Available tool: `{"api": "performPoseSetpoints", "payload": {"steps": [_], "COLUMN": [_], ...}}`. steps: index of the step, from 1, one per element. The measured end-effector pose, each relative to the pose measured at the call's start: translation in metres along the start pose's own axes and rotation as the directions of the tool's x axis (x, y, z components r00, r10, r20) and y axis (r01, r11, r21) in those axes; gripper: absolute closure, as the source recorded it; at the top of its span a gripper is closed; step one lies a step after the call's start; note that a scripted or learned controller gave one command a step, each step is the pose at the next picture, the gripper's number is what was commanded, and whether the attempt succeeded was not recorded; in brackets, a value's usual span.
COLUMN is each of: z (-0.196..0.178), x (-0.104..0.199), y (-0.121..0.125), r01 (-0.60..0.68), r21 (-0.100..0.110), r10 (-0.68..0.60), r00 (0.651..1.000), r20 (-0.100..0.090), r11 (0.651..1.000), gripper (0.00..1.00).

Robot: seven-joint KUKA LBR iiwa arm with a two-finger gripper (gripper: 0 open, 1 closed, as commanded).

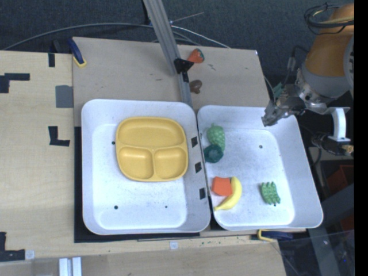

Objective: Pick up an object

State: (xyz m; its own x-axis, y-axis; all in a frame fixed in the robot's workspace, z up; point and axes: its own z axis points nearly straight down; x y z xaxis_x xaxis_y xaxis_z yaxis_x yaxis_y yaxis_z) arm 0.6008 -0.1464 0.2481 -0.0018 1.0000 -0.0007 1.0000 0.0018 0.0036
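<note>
The tool [270, 118] hangs over the right bin's [287, 154] far rim, carrying nothing I can see. Its targets lie loose below: banana [231, 197], orange block [221, 186], green toys [215, 142]. A yellow tray [152, 148] sits in the left bin [98, 171].

My bench [132, 73] was a tan board, and it bore two shallow white bins touching side by side. The left bin [92, 171] and the right bin [299, 177] sat toward its near edge.
</note>
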Motion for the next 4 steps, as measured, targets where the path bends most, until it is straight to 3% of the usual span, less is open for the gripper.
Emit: {"api": "performPoseSetpoints", "payload": {"steps": [2, 3, 4], "z": [0.012, 0.020, 0.013], "x": [0.106, 0.153, 0.209], "y": [0.031, 0.028, 0.042], "r01": [0.006, 0.004, 0.006], "r21": [0.004, 0.006, 0.004], "r10": [-0.006, -0.004, -0.006], "r00": [1.000, 1.000, 1.000], "r20": [-0.002, -0.001, -0.003], "r11": [1.000, 1.000, 1.000], "gripper": [1.00, 1.00, 1.00]}}
